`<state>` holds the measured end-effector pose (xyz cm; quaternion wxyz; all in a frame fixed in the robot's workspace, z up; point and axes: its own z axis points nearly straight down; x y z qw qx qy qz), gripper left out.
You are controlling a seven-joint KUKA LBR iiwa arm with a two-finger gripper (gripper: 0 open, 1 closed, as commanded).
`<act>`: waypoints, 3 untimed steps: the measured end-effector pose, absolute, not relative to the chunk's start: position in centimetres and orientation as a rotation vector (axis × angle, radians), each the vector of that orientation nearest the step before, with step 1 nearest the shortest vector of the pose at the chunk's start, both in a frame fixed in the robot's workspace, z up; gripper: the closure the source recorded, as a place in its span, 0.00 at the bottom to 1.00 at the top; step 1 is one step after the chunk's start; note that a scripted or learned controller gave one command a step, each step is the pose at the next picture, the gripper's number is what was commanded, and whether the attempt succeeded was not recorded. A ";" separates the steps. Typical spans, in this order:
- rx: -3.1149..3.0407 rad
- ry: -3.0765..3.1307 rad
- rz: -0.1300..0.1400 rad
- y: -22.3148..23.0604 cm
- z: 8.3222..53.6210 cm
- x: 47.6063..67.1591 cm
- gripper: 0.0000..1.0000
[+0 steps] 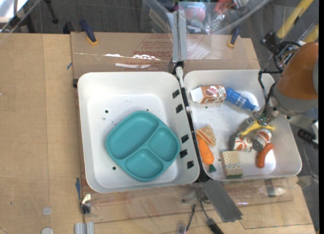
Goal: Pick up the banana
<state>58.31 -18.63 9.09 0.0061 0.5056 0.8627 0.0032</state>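
The banana (263,125) is a small yellow piece in the right bin (283,83), near its right wall, mostly covered by my gripper. My gripper (254,124) reaches down from the grey arm with the orange band (302,71) and sits right on top of the banana. Yellow shows on both sides of the dark gripper tip. Whether the banana is gripped is hidden from this angle.
Crowding the banana are a red-and-white can (261,139), another can (242,145) and an orange-red sausage (265,156). Farther off lie a blue bottle (241,100), a carton (208,94), a carrot (205,152) and a small box (232,163). A teal divided plate (143,146) lies in the left bin (91,101).
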 end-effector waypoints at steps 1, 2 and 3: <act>1.871 2.513 0.035 -20.9 9.2 57.1 0.00; 2.013 2.394 0.020 -19.9 9.2 55.1 0.00; 2.013 2.388 0.014 -20.3 10.2 55.1 1.00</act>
